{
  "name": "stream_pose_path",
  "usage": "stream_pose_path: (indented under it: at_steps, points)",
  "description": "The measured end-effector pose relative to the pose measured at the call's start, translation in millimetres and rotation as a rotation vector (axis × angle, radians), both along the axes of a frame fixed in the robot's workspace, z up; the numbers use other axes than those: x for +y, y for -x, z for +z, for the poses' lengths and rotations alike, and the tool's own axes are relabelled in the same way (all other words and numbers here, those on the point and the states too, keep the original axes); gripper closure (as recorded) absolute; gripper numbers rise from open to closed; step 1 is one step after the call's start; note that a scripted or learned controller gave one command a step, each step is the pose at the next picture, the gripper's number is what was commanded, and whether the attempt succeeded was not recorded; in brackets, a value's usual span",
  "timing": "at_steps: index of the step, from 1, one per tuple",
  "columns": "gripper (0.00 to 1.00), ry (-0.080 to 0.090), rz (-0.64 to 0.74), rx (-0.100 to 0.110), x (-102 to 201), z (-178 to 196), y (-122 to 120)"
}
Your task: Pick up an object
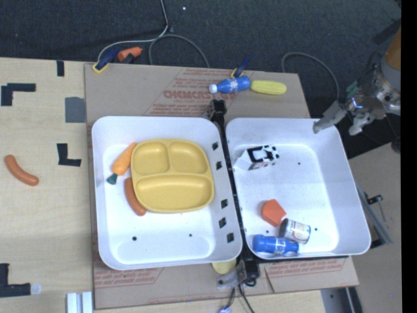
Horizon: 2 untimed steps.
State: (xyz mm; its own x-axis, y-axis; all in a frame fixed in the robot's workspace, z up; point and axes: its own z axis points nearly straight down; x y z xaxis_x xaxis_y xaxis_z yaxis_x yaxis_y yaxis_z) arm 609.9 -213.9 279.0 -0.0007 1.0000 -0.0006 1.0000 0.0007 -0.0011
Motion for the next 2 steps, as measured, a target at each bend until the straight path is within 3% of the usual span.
stream_pose_path:
  at_steps: [1, 2]
  points:
    - [0.0, -0.006, 0.003, 0.012, 58.7, -171.8, 27.7]
    - [0.0, -0.004, 0.0, 0.007, 111.6, -179.3, 97.2]
